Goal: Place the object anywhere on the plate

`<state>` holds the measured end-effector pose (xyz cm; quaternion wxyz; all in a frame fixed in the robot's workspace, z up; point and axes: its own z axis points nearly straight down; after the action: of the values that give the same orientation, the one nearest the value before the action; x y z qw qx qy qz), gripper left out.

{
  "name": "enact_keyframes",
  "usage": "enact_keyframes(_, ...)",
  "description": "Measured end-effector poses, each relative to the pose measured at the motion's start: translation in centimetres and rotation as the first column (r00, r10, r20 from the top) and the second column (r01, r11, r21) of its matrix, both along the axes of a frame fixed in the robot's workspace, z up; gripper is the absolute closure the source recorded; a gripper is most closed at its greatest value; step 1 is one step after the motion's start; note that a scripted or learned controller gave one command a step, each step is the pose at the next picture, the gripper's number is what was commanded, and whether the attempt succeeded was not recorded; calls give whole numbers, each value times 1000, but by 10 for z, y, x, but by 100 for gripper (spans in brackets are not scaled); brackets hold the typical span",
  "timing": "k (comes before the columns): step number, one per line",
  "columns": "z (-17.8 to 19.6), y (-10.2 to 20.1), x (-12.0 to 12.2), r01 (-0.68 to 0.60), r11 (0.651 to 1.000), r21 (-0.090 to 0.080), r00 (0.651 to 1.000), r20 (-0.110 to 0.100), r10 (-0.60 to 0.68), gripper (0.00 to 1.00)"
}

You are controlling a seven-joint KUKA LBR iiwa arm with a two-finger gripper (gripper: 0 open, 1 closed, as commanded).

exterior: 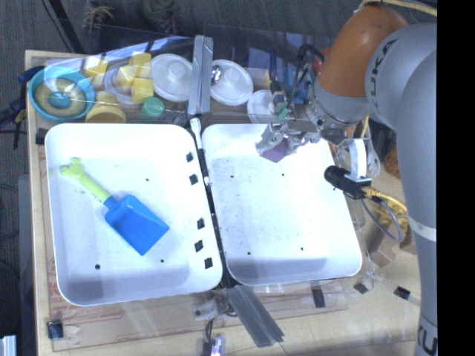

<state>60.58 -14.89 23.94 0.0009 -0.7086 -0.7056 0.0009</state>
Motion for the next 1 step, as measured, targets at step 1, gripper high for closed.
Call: enact_keyframes(1,-50,67,-30,290,957,-1,957,-6,-290,100)
